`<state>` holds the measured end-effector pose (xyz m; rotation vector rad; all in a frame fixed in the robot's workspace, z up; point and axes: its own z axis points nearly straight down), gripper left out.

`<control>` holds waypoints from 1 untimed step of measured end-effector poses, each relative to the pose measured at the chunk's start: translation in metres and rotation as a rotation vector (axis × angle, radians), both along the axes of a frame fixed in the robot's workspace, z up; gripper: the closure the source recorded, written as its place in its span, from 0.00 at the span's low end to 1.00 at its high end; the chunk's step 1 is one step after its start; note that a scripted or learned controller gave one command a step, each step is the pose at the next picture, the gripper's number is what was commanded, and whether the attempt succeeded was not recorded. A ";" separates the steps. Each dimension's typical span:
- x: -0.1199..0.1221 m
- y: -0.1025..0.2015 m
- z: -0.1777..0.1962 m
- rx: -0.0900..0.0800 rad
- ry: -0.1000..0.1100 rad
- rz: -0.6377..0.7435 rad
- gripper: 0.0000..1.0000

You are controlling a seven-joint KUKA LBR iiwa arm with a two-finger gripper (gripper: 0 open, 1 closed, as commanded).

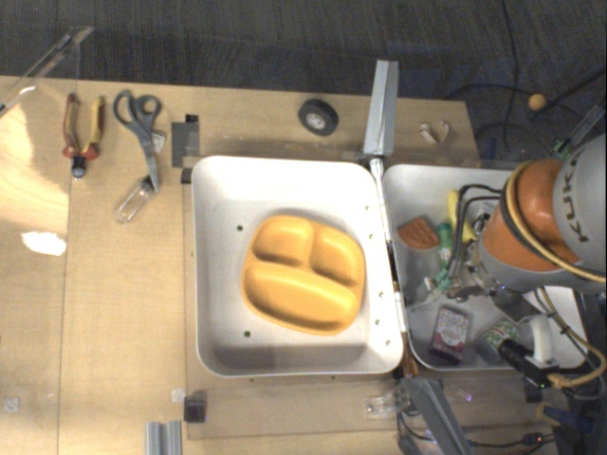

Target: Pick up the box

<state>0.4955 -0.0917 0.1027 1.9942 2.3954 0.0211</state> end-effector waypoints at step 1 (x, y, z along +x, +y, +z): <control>-0.003 -0.008 -0.012 0.007 0.012 -0.009 0.00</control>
